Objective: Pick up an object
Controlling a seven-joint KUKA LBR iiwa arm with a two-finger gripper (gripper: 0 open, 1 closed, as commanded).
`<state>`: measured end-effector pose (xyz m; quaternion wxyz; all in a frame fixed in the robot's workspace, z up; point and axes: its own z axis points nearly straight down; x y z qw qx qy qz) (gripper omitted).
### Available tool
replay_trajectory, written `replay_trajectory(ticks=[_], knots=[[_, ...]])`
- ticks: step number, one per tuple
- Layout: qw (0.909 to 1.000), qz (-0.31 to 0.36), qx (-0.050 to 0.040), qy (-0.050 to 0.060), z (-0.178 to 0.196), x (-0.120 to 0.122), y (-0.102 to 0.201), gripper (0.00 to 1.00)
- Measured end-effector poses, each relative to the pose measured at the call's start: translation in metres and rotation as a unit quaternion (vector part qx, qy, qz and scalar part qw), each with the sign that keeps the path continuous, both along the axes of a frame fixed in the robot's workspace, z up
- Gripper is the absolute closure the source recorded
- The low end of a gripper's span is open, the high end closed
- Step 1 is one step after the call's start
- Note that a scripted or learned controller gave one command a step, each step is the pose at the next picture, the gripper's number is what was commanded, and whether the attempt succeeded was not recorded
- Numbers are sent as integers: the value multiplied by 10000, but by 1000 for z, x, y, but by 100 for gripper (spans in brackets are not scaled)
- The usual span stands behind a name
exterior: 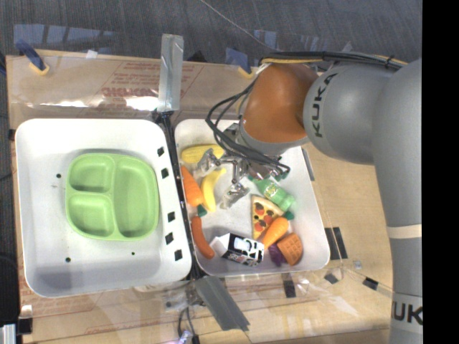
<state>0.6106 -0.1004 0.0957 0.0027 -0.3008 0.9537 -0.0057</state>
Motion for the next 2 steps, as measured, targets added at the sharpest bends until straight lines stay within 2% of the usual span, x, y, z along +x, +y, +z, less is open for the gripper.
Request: replay_trajectory(ticks=[1,2], knots=[[10000,41,23,5,8,1,4,100],[9998,-202,32,-45,170,24,-9,100]])
